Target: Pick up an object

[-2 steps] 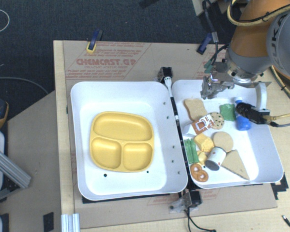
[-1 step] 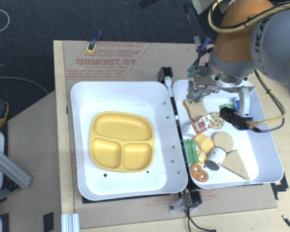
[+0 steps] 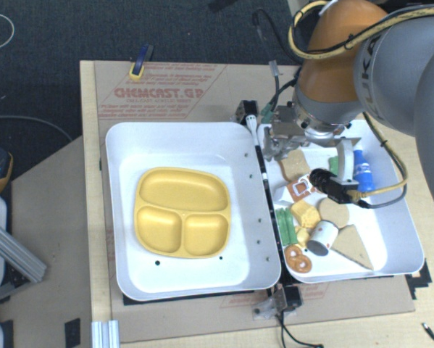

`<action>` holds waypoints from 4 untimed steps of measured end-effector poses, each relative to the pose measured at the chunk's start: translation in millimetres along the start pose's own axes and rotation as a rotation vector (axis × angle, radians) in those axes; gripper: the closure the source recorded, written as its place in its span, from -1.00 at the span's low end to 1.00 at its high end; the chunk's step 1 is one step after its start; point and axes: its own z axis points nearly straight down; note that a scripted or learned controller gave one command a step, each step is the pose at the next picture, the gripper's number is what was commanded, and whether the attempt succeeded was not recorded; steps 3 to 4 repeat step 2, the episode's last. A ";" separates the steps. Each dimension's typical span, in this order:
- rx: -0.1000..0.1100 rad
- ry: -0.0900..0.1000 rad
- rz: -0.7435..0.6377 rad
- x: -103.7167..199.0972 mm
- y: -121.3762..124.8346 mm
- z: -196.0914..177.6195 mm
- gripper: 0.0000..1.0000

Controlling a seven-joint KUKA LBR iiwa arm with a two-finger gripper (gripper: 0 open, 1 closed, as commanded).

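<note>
step: reaching — gripper (image 3: pixel 283 142) low at right bin (image 3: pixel 409 256) top-left corner, grip state can't tell | target: toast (image 3: pixel 295 165) just beside it | next: settle squarely on toast — clutter close

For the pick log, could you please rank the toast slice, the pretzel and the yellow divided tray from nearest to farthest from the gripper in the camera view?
From the gripper:
1. Toast slice, just below it in the right bin.
2. Pretzel, at that bin's near edge.
3. Yellow divided tray, across in the left bin.
</note>
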 end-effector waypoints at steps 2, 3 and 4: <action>0.000 -0.001 0.004 -2.8 0.6 1.1 1.00; 0.000 -0.001 0.004 -2.8 0.6 1.1 1.00; 0.000 -0.001 0.004 -2.8 0.6 1.1 1.00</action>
